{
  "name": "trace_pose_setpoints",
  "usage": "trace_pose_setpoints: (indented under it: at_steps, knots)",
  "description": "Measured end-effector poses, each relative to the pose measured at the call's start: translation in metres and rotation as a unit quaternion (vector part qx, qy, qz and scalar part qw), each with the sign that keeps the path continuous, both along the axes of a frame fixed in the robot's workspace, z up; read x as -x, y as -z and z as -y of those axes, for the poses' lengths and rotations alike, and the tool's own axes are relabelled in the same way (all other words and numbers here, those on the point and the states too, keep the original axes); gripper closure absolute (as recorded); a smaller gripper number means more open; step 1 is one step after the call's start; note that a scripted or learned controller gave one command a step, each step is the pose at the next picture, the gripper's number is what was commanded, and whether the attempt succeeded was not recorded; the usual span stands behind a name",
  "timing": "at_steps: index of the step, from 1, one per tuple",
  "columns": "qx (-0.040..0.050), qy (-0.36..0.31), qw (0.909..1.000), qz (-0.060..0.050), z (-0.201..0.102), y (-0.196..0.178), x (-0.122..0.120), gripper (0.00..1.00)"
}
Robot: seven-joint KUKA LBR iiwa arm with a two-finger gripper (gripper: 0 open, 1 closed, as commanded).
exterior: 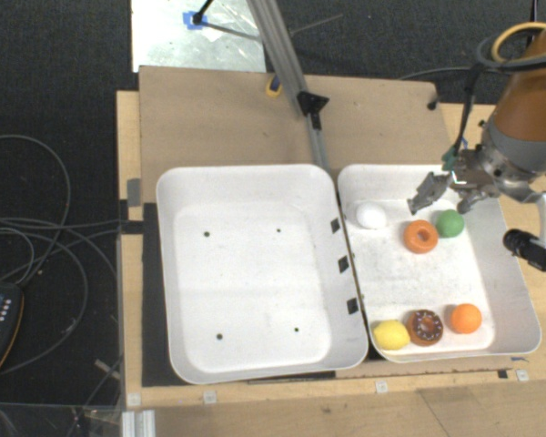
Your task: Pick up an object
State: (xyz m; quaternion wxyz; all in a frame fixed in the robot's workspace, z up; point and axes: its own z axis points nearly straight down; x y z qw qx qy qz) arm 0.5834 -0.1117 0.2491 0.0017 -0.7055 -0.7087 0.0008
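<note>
I see the gripper [448, 196] hanging over the right bin [505, 335] near its upper edge, fingers spread apart with nothing between them. At five o'clock from it sits the green ball [450, 224], with the orange ring [420, 237] just beside that at nine o'clock. The white ball [371, 215] lies further toward nine. Along the bin's six o'clock edge I count a lemon [391, 335], a chocolate doughnut [426, 327] and an orange [465, 318].

One fixed overhead view, slanted down on two white bins [255, 185], arm [528, 107] from right.
</note>
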Motion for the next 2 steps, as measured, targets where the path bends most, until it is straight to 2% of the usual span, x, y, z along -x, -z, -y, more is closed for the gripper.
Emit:
trace_pose_setpoints:
  at_steps: [1,2]
  knots:
    - [0.0004,0.001,1.0000,0.002,0.000,-0.002,-0.001,0.00]
    - [0.0001,0.000,1.0000,0.000,-0.009,0.049,-0.006,0.00]
